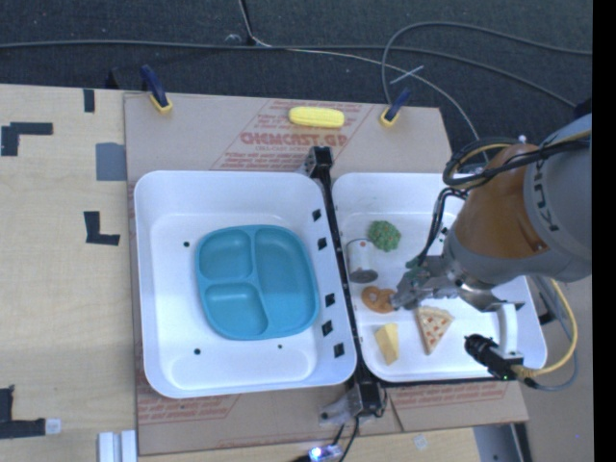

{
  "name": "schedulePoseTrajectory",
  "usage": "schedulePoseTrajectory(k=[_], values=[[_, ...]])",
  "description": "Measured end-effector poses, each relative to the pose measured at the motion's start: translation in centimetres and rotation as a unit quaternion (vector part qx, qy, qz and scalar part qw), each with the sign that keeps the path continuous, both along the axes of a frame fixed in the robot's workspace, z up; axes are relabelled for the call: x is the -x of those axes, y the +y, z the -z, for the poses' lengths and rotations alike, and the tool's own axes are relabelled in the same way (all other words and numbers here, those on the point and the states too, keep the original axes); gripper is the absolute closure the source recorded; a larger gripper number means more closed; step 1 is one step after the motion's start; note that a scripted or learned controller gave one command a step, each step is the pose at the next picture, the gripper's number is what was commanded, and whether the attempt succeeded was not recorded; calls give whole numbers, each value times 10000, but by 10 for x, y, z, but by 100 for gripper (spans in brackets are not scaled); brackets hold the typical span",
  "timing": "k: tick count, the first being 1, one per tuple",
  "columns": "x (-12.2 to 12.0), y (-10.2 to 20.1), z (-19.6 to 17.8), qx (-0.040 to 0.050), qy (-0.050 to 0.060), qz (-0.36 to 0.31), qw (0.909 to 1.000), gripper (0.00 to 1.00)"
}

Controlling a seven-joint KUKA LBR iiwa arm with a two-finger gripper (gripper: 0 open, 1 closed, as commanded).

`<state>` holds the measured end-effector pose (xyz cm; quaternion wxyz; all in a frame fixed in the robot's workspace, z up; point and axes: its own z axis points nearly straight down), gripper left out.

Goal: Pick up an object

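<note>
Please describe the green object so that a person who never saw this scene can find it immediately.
Look at the right white bin, the one the arm reaches into. In its upper middle part lies the green broccoli-like piece. It is the only green, bumpy item; its neighbours are yellow, orange or brown.

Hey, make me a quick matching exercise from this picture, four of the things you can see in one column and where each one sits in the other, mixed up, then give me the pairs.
Things:
1. blue plastic divided tray
2. yellow toy corn cob
3. green toy broccoli
4. triangular toy pizza slice

Places:
A. in the right white bin, toward its far side
B. on the brown cardboard sheet, beyond both bins
C. in the left white bin
D. in the right white bin, toward its near side, just below the gripper

Pairs: 1-C, 2-B, 3-A, 4-D
</note>
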<state>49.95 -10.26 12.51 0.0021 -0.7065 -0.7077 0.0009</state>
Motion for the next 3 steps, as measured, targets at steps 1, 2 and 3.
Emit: schedulePoseTrajectory(k=[1, 2, 3], values=[[9, -1, -49, 9, -26, 6, 10000, 100], [2, 0, -93, 14, -40, 1, 10000, 100], [-1, 7, -154, 15, -49, -4, 10000, 100]])
